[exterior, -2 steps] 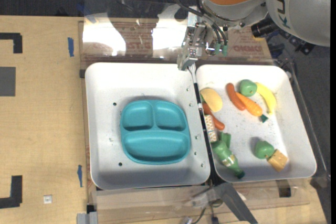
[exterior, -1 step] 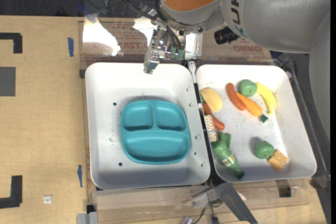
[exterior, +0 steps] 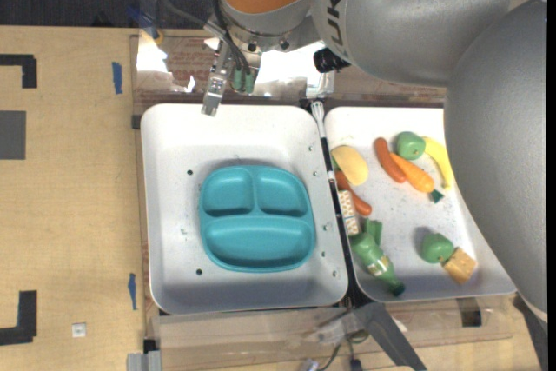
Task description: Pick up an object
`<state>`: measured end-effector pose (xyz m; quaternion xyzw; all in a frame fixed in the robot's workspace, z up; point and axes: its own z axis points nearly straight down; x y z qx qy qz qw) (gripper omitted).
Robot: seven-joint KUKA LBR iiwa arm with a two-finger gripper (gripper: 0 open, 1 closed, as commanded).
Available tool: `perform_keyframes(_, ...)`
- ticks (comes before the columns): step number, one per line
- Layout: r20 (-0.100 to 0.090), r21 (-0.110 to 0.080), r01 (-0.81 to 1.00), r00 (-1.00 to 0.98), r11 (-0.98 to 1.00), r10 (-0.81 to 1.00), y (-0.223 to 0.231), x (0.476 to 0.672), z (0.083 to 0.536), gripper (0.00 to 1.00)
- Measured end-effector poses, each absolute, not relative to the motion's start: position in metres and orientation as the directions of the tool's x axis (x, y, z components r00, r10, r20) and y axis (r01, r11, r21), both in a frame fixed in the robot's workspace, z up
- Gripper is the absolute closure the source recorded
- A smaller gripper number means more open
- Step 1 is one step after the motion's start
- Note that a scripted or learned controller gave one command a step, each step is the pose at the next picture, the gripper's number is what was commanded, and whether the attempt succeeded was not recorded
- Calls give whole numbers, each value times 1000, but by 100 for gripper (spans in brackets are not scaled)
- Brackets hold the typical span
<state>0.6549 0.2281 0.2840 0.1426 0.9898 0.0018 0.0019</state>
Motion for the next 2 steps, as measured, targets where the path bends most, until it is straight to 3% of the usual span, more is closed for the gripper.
perform_keyframes(2, -21, 14, 280, -960, 960, 281, 229, 658, 311, 100)
